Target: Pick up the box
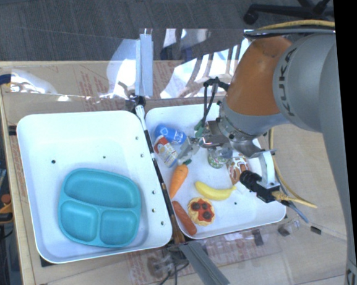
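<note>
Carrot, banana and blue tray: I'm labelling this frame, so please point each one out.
Carrot (178, 178), camera view, middle of its orange body.
Banana (215, 191), camera view, middle of its curve.
Blue tray (78, 206), camera view, ridge between compartments.

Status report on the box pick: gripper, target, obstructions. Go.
Gripper low over right bin, fingers hidden. Box not identifiable; blue-white package at bin's upper left. Carrot, banana, hot dog, small pizza crowd nearby.

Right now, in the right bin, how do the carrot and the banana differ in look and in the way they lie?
The carrot is orange, straight and tapers to a point; the banana is yellow and curved. The carrot lies steeply slanted near the bin's left wall; the banana lies nearly level, further right, toward the middle. Both lie flat on the floor of the right bin, near the little pizza.
</note>
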